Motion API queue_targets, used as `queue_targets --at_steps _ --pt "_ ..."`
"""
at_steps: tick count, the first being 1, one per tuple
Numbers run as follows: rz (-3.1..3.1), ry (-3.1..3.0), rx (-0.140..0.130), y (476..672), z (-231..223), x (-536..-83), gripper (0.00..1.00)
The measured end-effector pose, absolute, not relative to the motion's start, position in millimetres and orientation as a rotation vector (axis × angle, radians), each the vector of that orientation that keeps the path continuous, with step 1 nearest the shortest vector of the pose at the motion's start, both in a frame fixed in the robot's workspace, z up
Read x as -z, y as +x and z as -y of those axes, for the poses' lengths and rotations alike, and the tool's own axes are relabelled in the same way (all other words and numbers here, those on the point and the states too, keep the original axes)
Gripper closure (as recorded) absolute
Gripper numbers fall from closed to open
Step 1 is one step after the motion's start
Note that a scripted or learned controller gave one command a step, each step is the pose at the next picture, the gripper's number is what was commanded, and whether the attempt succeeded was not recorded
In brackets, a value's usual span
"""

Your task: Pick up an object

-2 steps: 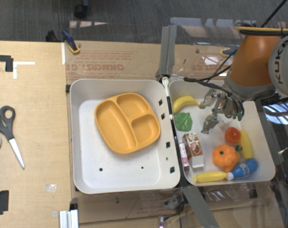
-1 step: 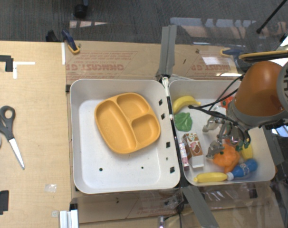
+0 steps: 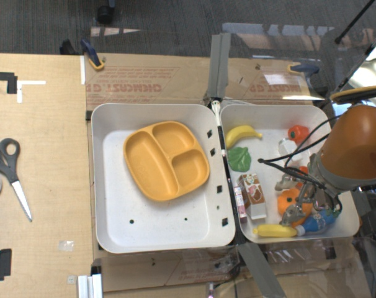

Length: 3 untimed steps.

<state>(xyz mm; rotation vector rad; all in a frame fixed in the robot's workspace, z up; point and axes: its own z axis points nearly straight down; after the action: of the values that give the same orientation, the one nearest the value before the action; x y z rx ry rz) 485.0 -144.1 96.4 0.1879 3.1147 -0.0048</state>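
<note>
The right bin point(image 3: 272, 108) holds several objects: a yellow banana point(image 3: 242, 133), a green leafy toy point(image 3: 240, 159), a small brown and white carton point(image 3: 254, 195), a white bottle with an orange cap point(image 3: 296, 134), an orange round object point(image 3: 285, 199), a yellow oblong object point(image 3: 275, 230) and a blue object point(image 3: 319, 223). My gripper point(image 3: 298, 208) is low in the bin's front right corner, right over the orange object and next to the blue one. The arm's orange band point(image 3: 355, 144) hides the bin's right side. Nothing is seen lifted.
The left bin point(image 3: 102, 185) holds a yellow-orange divided plate point(image 3: 166, 160). A metal divider point(image 3: 219, 73) runs between the bins at the back. Scissors point(image 3: 12, 169) lie on the wooden bench at the far left. Black cables point(image 3: 299, 151) cross the right bin.
</note>
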Motion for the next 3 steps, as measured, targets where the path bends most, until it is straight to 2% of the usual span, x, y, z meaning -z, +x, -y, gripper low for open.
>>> queue_targets --at_steps 1,2,3 --pt "-3.115 0.154 0.004 484.4 148.0 -96.4 0.00" --pt "-3.122 0.148 0.000 483.7 146.5 -104.2 1.00" --pt "-3.121 0.148 0.001 484.1 146.7 -104.6 0.00"
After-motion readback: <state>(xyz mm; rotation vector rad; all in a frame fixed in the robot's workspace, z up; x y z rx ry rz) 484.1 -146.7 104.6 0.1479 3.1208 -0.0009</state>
